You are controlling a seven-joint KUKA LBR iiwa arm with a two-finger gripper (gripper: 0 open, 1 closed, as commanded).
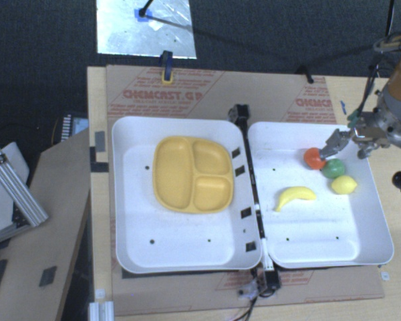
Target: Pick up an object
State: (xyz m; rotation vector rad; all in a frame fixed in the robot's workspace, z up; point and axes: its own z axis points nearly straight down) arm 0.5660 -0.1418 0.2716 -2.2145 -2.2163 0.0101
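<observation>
Closest to the camera, the front rim of the right bin [334, 263] is sitting on the bench [187, 85], and inside that bin a yellow banana [295, 196] is lying roughly in the middle, curved and on its side. A bit further back and to the right, three little round fruits are clustering together: an orange-red one [313, 158], a green one [333, 169] touching it, and a yellow lemon [344, 185] just beside the green one. The gripper [348, 145] is reaching in from the right and hovering right over that cluster, its fingers looking spread apart with nothing between them, one fingertip sitting just above the orange-red and green fruits. Over in the left bin [130, 246], a yellow divided plate [191, 174] is lying flat near the middle, well apart from the fruit.
</observation>
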